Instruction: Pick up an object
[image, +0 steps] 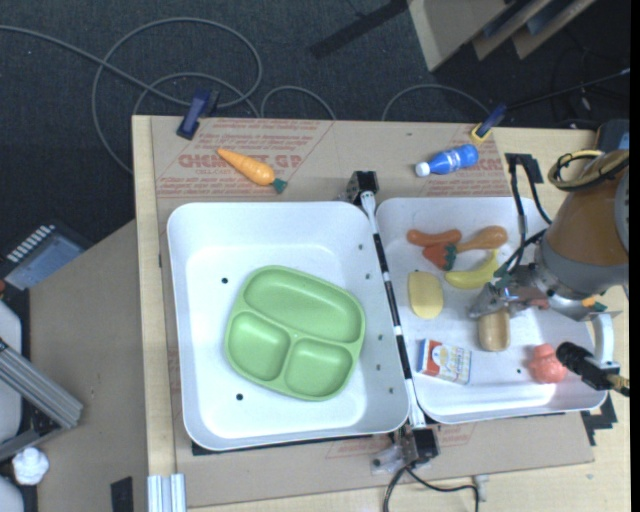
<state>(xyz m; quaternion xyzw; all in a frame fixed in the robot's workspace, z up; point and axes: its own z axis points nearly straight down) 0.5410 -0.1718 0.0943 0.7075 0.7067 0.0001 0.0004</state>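
While arm reaches in from 3 o'clock, gripper (497, 300) hangs over right bin (500, 398), just above brown potato-shaped lump (492, 332); cannot tell whether jaws are apart or together. Yellow banana (470, 276) at 12 o'clock of gripper, pale oval piece (425, 296) at 9. Flat printed packet (443, 361) and pink knobbly lump (546, 365) near bin's 6 o'clock rim. Smooth green divided tray (295, 332) in left bin (200, 250), wide bare floor around it.
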